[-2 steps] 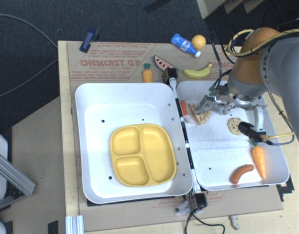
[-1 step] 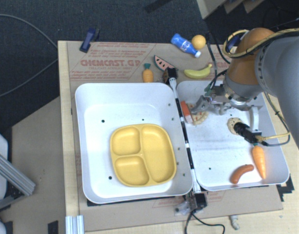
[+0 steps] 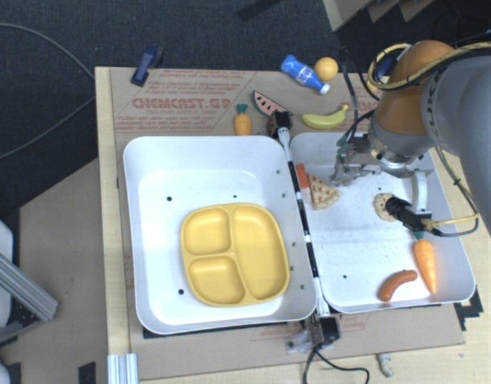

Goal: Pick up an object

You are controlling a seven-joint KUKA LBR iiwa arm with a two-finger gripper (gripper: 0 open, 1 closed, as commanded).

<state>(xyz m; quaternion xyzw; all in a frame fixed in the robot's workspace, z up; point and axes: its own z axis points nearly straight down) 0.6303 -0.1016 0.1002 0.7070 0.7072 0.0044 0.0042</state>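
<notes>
In the right bin (image 3: 365, 294), a pizza slice (image 3: 324, 194) lies near the left wall with a thin red strip (image 3: 304, 182) beside it. A pale cookie (image 3: 382, 206) sits mid-bin. Toward the front right corner lie an orange carrot (image 3: 425, 266) and a brown sausage (image 3: 397, 285). My gripper (image 3: 342, 171) hangs over the back left part of this bin, just behind and to the right of the pizza slice. Nothing shows held in it.
The left bin (image 3: 149, 174) holds a yellow divided plate (image 3: 233, 253). Behind the bins on the board lie a banana (image 3: 325, 118), a watermelon slice (image 3: 266, 102), a small orange item (image 3: 243, 123), a blue bottle (image 3: 304, 73), a yellow ball (image 3: 327, 68) and a blue clip (image 3: 146, 66).
</notes>
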